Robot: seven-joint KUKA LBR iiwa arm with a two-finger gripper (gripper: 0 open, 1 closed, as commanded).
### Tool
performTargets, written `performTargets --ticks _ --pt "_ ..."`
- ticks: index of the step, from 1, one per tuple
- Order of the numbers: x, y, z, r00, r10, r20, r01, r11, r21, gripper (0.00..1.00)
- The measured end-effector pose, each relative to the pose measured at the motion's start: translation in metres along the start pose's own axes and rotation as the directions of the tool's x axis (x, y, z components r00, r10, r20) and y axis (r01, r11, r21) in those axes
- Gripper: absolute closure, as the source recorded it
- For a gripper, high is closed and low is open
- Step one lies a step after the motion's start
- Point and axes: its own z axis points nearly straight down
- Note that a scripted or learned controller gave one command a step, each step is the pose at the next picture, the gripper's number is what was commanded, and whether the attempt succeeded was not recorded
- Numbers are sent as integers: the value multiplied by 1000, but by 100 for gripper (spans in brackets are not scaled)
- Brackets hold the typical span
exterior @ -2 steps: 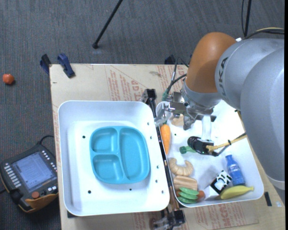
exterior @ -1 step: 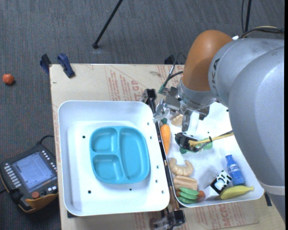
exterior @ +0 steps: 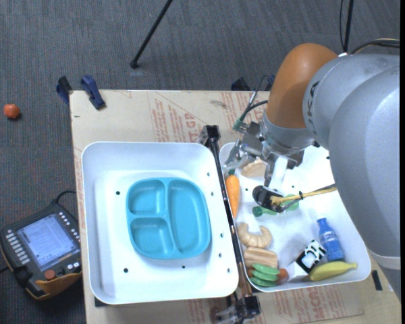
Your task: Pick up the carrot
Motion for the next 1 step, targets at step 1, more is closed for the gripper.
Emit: performTargets --ticks 1 --pt "12 5 0 998 60 0 -60 998 -1 0"
